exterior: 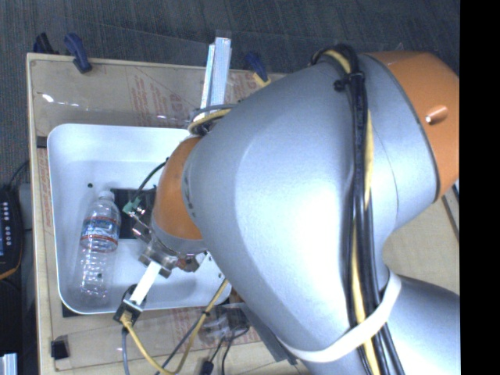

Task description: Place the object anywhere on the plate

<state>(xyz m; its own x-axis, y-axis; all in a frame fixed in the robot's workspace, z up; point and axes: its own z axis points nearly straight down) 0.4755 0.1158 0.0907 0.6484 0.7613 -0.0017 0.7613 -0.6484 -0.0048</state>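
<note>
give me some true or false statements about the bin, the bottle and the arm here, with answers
1. A clear plastic water bottle lies on its side in the white bin. True.
2. The bottle is held up in the air above the bin. False: it rests on the bin floor near the left wall.
3. The grey arm covers much of the bin's right side. True.
4. The band above the wrist is green. False: the band is orange.
5. Blue clamps sit at the bench's far edge. True.
</note>
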